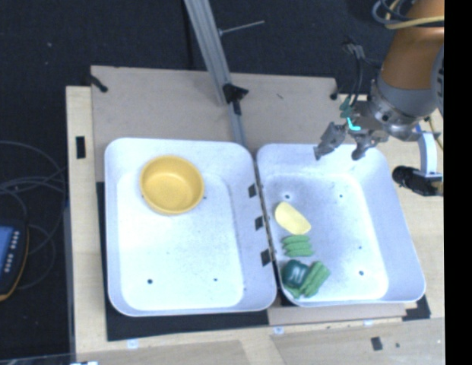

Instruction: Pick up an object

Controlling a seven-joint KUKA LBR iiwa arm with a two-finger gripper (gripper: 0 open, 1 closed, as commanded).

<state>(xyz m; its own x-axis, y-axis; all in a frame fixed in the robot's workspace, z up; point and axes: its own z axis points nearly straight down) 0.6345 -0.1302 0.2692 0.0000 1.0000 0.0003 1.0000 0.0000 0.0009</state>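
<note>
White plastic forms two shallow bins set side by side on the pale wooden counter (182,97). The left bin (182,280) carries a yellow bowl (172,184), upright, near its far left corner. The right bin (365,226) carries its objects along the near part of its left wall: a pale yellow piece (292,219) farthest back, a small green ridged item (297,245) just nearer, and at the near left corner a dark green rounded object (294,271) touching a lighter green ridged item (315,277). What these green things are cannot be made out at this resolution, and where the two at the corner meet is blurred.

Grey arm with orange band (413,52) enters from the right and is cut off by the edge of the view. Its jaws (343,144) hang above the far edge of the right bin, the two fingers (327,142) spread apart with nothing between them, well apart from the objects below. Whether the fingertips touch the bin rim cannot be told.

A grey metal rail (209,40) crosses the far edge of the counter at a slant, its upper end cut off. A handheld screen unit (6,257) lies on the dark floor to the left, partly cut off.
</note>
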